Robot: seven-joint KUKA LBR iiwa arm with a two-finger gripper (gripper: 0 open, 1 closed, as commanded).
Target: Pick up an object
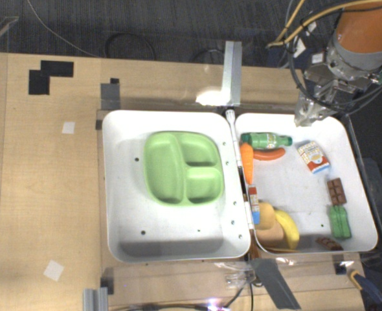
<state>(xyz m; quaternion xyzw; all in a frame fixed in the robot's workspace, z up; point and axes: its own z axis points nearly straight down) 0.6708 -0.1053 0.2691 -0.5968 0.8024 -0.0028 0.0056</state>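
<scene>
Nearest the camera, along the right bin's (358, 173) front edge, the banana (286, 227) lies against a tan block (272, 233), with a brown piece (328, 243) and green block (338, 221) toward the front-right corner. Gripper (306, 114) hangs over that bin's far edge, above the carton (312, 156) and near the green bottle (266, 139) and carrot (247, 161); whether it is open or closed cannot be told. Risk: the bottle touches an orange piece (269, 153), and items hug the walls, so a descent may strike the rim or close on nothing.
</scene>
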